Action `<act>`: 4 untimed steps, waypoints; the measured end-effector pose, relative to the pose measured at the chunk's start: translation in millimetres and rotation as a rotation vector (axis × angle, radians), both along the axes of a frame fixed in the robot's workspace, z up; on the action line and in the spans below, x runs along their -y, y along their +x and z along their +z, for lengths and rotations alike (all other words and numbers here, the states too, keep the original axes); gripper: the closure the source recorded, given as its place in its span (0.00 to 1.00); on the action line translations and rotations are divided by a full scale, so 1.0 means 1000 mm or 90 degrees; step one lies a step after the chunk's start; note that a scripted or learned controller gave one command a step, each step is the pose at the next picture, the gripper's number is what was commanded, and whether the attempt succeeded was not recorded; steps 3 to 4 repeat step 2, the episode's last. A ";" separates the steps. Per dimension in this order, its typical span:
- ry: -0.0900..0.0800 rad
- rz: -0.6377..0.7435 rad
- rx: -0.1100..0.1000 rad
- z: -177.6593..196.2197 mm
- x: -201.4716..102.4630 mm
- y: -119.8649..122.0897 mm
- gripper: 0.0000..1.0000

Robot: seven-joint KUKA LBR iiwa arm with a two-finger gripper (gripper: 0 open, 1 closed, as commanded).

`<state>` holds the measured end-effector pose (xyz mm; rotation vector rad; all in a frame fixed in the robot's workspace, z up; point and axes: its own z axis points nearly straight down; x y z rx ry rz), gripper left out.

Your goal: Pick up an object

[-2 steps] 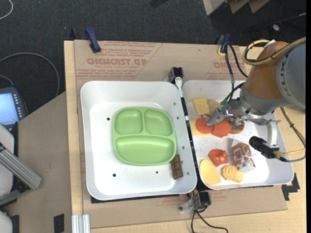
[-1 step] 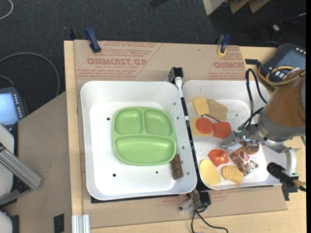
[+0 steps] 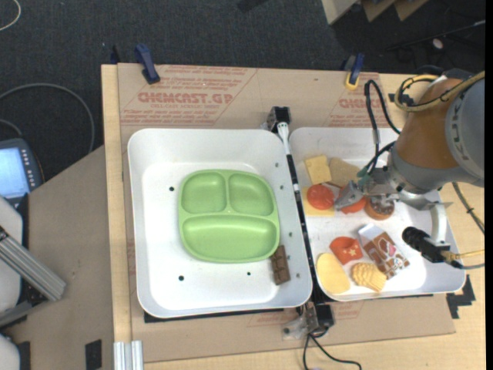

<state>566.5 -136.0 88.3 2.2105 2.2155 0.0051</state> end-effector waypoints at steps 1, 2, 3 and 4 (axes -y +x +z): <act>-0.001 -0.001 0.000 0.000 -0.033 0.027 0.00; -0.002 -0.002 0.004 0.012 -0.031 0.028 1.00; -0.002 -0.002 0.004 0.012 -0.031 0.028 1.00; -0.002 -0.002 0.004 0.012 -0.031 0.028 1.00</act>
